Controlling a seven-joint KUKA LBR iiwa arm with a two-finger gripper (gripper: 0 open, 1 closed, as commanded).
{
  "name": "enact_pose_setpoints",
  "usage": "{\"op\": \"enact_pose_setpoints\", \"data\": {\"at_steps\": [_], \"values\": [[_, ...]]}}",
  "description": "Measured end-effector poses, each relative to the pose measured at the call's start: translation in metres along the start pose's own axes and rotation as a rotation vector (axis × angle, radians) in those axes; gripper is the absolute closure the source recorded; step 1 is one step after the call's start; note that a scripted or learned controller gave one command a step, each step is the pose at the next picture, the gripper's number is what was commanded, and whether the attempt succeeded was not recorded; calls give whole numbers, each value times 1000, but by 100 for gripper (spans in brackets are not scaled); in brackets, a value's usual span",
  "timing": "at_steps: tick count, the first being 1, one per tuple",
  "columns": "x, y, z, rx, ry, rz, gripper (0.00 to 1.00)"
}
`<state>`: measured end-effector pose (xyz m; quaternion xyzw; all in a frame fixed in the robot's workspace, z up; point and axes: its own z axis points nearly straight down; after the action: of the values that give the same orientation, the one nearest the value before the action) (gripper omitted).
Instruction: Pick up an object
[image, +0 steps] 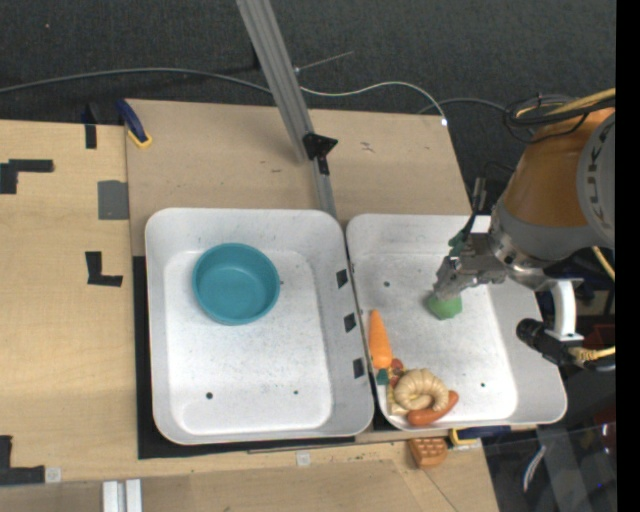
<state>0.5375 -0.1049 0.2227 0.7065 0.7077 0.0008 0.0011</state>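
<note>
A small green block (447, 307) lies in the middle of the right bin (400, 245). My gripper (452, 285) comes in from the right and hangs directly over the block's upper edge, touching it or just above it; I cannot tell which. An orange carrot (380, 340) lies along the bin's left wall. A tan croissant-shaped piece (417, 387) and a red sausage (437, 409) sit in the near left corner.
The left bin (170, 390) holds a teal bowl (236, 284) in its far left part. A grey pole (290, 90) slants down to the divide between the bins. The arm's grey and orange body (555, 195) covers the right bin's far right corner.
</note>
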Motion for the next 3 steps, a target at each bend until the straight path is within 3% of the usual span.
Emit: {"op": "enact_pose_setpoints", "data": {"at_steps": [3], "values": [[153,60,18,4,2,-6,100]]}}
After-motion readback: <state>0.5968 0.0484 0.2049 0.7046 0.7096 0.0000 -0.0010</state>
